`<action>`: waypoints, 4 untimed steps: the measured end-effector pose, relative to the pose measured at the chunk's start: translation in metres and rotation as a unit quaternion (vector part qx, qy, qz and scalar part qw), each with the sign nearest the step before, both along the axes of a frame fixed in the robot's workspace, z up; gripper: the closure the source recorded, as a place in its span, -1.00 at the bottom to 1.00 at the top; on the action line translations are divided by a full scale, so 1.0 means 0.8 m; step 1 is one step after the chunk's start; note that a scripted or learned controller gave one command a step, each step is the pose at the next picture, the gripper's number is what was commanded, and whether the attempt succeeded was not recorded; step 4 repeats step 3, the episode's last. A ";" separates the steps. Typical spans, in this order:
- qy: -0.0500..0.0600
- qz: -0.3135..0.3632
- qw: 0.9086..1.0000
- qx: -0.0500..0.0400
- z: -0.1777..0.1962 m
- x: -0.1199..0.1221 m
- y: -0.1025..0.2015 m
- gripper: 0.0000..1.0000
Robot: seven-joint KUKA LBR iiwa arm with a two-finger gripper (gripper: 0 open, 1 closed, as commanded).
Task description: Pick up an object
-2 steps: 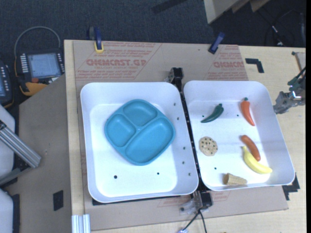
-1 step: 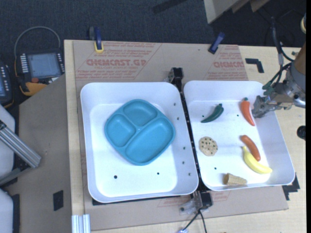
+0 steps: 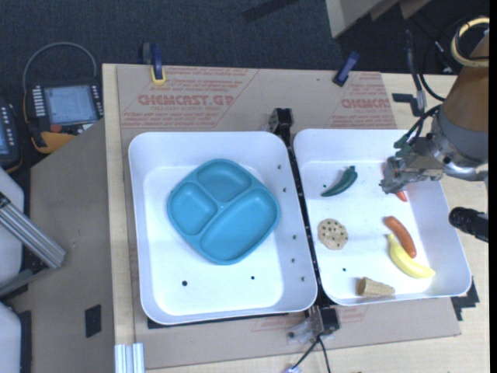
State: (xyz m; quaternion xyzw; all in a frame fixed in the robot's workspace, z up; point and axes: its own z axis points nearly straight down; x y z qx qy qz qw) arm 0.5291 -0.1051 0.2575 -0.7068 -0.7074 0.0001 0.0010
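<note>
**Gripper low over the right bin's far side, small red piece showing beneath it**

From my seat I see the gripper (image 3: 404,179) hanging over the upper right part of the right bin (image 3: 365,142), reaching in from the right under the grey and orange arm (image 3: 466,115). Whether it is clenched or released I cannot tell; the wrist body hides the tips from this angle. A small red piece (image 3: 401,196) pokes out just under the gripper, and I cannot say if it is being grasped or only lies on the bin floor below.

Working outward in the same bin, a green chili pepper (image 3: 340,182) lies to the gripper's left, apart from it. Below the gripper a red-orange sausage (image 3: 401,235) lies at a slant, and a yellow banana (image 3: 408,259) sits just beside it, the two touching or nearly so. A round cookie (image 3: 332,234) rests near the bin's left wall, and a tan wedge-shaped piece (image 3: 375,288) lies near the front rim.

The left bin (image 3: 147,231) carries a blue divided plate (image 3: 223,210), three compartments, sitting near its centre and turned at an angle. Both bins rest on a brown printed board (image 3: 233,92).
</note>
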 end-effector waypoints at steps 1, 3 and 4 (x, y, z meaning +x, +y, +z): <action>0.001 0.002 1.000 0.001 -0.015 -0.014 0.064 1.00; 0.000 0.003 1.000 0.001 -0.014 -0.016 0.202 1.00; 0.000 0.003 1.000 0.001 -0.014 -0.016 0.202 1.00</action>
